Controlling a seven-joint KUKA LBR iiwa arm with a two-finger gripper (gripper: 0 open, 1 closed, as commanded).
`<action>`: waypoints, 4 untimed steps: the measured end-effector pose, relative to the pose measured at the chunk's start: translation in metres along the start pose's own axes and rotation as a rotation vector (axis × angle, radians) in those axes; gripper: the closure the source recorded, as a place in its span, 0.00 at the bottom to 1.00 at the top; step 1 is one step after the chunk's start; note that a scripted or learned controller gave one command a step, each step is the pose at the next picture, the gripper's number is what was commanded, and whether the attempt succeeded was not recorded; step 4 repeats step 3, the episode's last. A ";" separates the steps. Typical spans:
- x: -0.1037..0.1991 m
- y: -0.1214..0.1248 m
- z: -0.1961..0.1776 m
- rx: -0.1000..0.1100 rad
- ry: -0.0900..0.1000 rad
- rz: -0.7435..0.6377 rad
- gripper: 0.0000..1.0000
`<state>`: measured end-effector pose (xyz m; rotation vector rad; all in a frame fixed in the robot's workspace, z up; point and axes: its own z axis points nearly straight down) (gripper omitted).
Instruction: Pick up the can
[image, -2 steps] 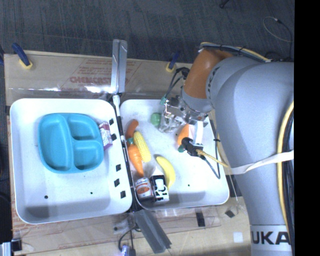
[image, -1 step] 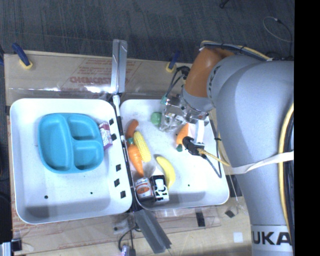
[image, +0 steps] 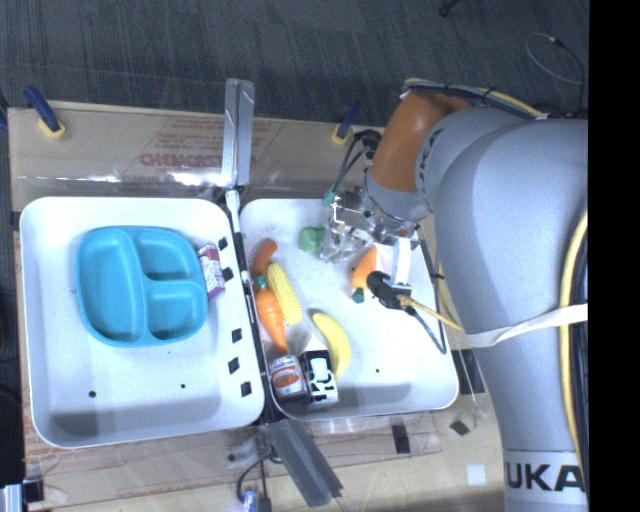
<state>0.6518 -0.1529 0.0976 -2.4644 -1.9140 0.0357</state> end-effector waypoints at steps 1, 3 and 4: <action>0.001 0.000 -0.006 0.003 0.000 -0.004 1.00; 0.002 0.000 -0.019 0.008 -0.001 -0.012 1.00; 0.002 0.000 -0.019 0.008 -0.001 -0.012 1.00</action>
